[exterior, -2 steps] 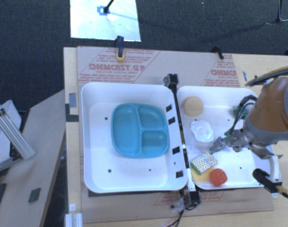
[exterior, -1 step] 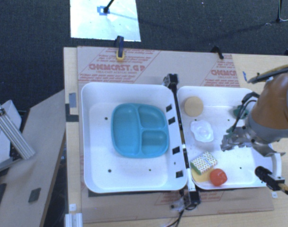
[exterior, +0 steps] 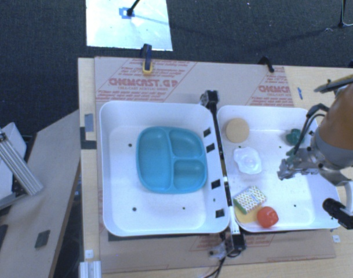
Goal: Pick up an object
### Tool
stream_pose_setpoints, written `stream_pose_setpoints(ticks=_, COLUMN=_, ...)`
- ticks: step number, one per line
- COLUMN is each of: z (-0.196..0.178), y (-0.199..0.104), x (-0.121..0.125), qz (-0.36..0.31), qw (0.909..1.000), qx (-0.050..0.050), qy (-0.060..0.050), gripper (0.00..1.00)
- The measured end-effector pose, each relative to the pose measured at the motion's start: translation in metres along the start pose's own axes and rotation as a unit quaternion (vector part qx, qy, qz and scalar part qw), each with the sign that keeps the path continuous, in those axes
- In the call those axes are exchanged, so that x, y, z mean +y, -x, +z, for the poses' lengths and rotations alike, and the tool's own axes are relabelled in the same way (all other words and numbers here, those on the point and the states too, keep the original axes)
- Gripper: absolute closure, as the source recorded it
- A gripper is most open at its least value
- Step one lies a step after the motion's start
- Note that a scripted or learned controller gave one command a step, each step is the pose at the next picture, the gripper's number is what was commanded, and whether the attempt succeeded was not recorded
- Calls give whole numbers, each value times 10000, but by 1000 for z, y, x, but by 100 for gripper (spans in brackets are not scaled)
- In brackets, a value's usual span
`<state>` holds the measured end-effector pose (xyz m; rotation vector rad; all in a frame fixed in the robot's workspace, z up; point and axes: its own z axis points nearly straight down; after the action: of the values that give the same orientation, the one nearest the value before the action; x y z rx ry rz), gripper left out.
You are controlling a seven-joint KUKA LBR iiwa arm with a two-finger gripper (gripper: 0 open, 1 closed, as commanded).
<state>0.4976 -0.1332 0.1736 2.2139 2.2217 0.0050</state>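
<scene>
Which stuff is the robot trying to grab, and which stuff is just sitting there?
For the job, in the right bin:
pincer
tan disc
clear plastic piece
teal object
patterned block
red ball

Just lying about:
blue divided plate in the left bin

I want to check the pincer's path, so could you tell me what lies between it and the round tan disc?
In the camera view, bare white bin floor separates the pincer from the round tan disc; the clear crumpled plastic piece sits just below that line.
</scene>
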Motion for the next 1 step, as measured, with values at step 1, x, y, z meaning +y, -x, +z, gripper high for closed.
stream_pose_setpoints(ticks=1, z=-52, y=2, x=12, qz=-5, qw=10000, qx=-3, qy=8, gripper=100)
